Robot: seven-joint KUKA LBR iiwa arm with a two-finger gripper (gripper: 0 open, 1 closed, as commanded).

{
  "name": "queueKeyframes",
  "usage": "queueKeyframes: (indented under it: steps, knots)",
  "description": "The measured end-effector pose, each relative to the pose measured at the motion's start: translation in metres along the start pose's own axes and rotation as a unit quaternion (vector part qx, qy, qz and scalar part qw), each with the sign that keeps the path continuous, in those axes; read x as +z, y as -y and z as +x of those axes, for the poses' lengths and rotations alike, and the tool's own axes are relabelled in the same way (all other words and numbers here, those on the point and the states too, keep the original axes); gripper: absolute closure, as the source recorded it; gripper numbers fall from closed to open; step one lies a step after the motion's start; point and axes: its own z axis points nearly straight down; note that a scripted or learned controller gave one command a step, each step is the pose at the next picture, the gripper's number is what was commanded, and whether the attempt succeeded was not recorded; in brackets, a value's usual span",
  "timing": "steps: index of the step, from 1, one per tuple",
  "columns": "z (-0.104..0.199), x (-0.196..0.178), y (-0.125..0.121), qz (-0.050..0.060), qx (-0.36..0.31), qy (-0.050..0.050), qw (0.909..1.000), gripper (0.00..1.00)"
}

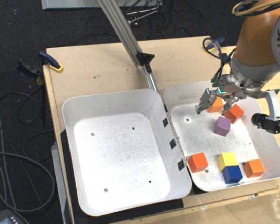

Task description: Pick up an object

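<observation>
Overhead, two shallow white bins sit side by side on a pale wooden bench. At the upper right of the frame, the grey and orange arm reaches down into the right bin. Its gripper hangs low over an orange block, and whether the tool is apart or together cannot be made out. A second orange block and a purple block lie just beside it. Along the lower edge of that bin rest another orange block, a yellow block touching a blue block, and one more orange block. The left bin fills the middle of the frame.
</observation>
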Motion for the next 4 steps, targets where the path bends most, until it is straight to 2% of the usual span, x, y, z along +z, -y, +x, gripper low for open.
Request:
queueKeyframes:
  steps: [1, 2, 3, 4]
  knots:
    - [-0.008, 0.054, 0.008, 0.002, 0.001, 0.000, 1.0000, 0.00]
    - [-0.019, 0.104, 0.006, -0.003, 0.001, 0.001, 1.0000, 0.00]
    - [-0.019, 0.107, -0.001, -0.014, 0.000, 0.003, 0.9999, 0.00]
    - [-0.019, 0.098, -0.002, -0.015, 0.000, 0.004, 0.9999, 1.00]
